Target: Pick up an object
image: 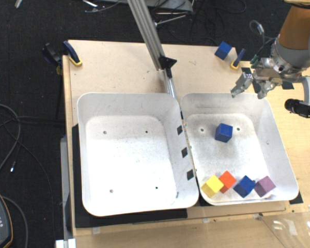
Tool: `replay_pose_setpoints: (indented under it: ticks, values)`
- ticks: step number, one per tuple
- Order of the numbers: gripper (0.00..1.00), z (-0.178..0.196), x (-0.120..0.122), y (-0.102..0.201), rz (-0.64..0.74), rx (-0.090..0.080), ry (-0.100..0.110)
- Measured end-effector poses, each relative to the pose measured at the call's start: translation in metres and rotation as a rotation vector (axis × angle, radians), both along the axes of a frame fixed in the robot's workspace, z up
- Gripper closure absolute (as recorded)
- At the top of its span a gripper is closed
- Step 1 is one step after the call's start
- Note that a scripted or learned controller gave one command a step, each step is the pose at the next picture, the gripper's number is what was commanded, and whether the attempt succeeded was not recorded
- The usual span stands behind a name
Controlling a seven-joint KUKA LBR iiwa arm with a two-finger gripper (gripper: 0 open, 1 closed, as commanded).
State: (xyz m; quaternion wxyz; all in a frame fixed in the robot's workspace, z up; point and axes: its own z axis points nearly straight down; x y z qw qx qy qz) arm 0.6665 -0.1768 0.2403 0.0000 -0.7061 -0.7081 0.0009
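We see the grey two-finger gripper (252,88) hanging above the far rim of the right shallow white bin (279,149), its fingers spread apart with nothing between them. Inside that bin a dark blue cube (223,132) sits alone near the middle. Along the near edge, a yellow cube (213,186) touches an orange cube (227,180), with a second blue cube (245,186) and a purple cube (264,186) just beside them. Another blue cube (223,50) rests on the wooden bench (119,66).
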Motion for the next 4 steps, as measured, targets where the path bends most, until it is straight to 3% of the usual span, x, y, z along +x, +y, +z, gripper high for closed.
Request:
replay_pose_setpoints:
  ticks: [1, 2, 3, 4]
  values:
    - [0.00, -0.142, -0.044, 0.010, -0.004, 0.003, 0.003]
    - [1.00, -0.129, -0.042, 0.009, -0.003, 0.000, -0.004]
    - [1.00, -0.040, -0.029, 0.110, 0.008, 0.004, -0.010]
    - [1.00, -0.045, -0.024, 0.197, 0.007, 0.004, -0.002]
